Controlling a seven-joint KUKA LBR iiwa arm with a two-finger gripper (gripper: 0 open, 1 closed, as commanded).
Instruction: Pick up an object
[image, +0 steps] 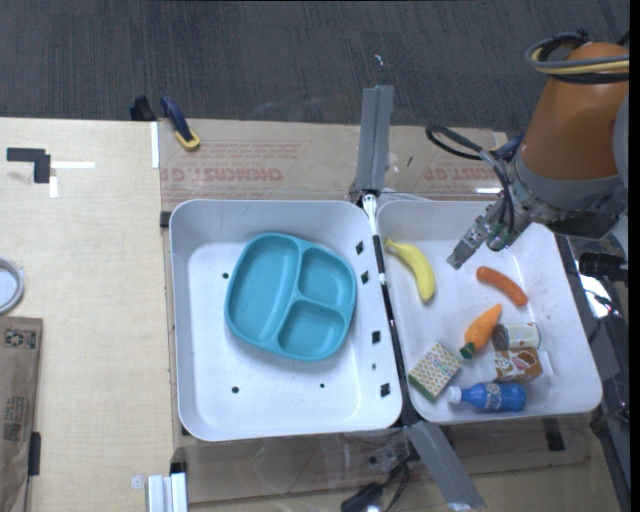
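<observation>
Nothing is picked up yet, as far as I can see. The pincer (478, 243) hangs over the far part of the right bin (570, 395), between the banana (416, 269) on its left and the orange sausage-looking thing (501, 285) on its right — close to both, gripping neither. From this angle it looks like a dark narrow wedge with no item between its tips, but I honestly can't tell if it's spread or closed, so I won't guess.

All the candidates sit in that right bin: the banana near the far-left corner, the sausage just right of the pincer, then a carrot (482, 329) in the middle, a small can (517, 336) beside it, a little patterned box (434, 370), a blue bottle (491, 397) lying along the near edge and some brownish packet (520, 367) just above it. The left bin (200, 380) has a teal divided plate (291, 296) — well away from the arm.

So my read: the approach is roughly done, and the whole grab-and-lift part is left. Banana or sausage looks like the likely target, can't say which.
</observation>
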